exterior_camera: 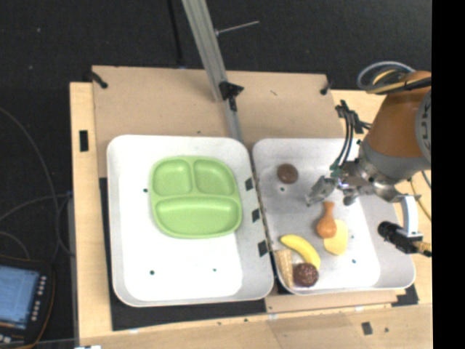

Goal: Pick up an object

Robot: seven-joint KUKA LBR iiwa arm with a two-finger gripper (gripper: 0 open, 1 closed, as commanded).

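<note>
Even overhead light, soft focus, faint shadows.

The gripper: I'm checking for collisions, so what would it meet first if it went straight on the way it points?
Probably bare floor of the right bin. The gripper points left and downward; the brown ball lies just beyond, above that line. Depth is unclear from this view.

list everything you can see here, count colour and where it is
bins: 2, white, side by side on the bench
divided plate: 1, green, in the left bin
round brown items: 2, one at the right bin's back, one at its front edge
banana: 1, yellow, front of right bin
orange piece: 1, mid right bin
pale yellow piece: 1, touching the orange piece
arm: 1, grey and orange, from the right
gripper: 1, above the right bin
</note>
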